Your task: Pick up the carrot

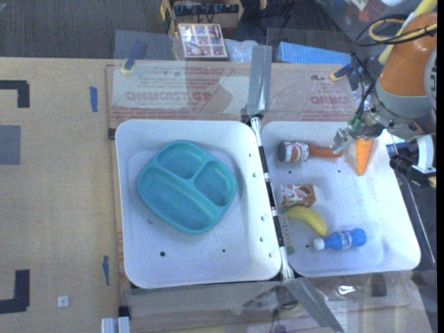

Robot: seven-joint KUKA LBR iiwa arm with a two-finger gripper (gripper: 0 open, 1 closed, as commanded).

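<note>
The claw (355,136) grips the carrot (363,155) by its top, apparently lifted beyond the can (294,151), so the pickup looks nearly done.

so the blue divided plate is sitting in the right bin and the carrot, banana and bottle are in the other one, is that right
Not quite. The camera view shows the blue divided plate in the left bin. The carrot, banana and bottle are in the other one, the right bin.

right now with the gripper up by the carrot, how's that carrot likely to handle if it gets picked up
The carrot looks like a smooth, rigid toy, so probably stiff and light. Its taper toward the tip could let it slip from the gripper. Being round, it may roll on the bin floor if nudged.
</note>
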